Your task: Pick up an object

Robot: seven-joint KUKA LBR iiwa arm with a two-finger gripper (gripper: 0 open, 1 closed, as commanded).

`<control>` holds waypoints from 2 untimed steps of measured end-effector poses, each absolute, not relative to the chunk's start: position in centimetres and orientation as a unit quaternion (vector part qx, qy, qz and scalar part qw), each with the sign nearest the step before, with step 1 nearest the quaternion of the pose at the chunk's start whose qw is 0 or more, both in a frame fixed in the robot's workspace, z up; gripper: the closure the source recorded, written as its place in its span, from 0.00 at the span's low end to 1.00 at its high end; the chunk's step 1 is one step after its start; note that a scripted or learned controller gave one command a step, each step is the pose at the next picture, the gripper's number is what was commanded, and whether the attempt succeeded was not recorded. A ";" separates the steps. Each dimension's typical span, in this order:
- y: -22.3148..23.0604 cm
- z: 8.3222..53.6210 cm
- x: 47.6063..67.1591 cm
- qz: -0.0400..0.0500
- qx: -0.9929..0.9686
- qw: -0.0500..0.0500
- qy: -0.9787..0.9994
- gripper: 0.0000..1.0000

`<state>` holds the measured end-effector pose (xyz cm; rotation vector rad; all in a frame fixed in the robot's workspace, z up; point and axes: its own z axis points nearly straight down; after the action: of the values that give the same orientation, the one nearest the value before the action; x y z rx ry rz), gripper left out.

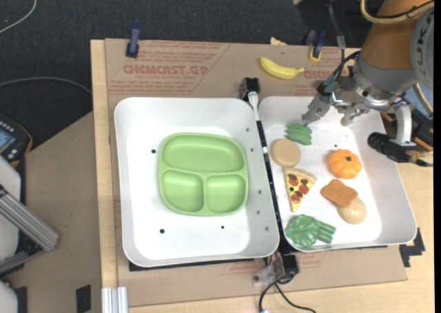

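Pincer (332, 106) spread open, gripping nothing. Just below-left of it you have a small green leafy piece (300, 133): likely light, stiff plastic; take it across its narrow middle.

You are looking at one readable marking: red block letters reading "CHEMCAST G.P" are running across the brown protective paper on the board (207, 63) beneath the bins, just behind the left bin. Smaller red lines of print are sitting above and below that name, but they are blurring too much to read.
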<state>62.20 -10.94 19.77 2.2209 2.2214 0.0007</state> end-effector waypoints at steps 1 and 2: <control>3.6 20.8 58.5 0.001 0.702 -0.003 0.712 0.00; 12.1 25.7 48.7 0.001 0.703 -0.003 0.711 0.00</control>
<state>48.66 12.05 25.69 2.2126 2.2400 0.0025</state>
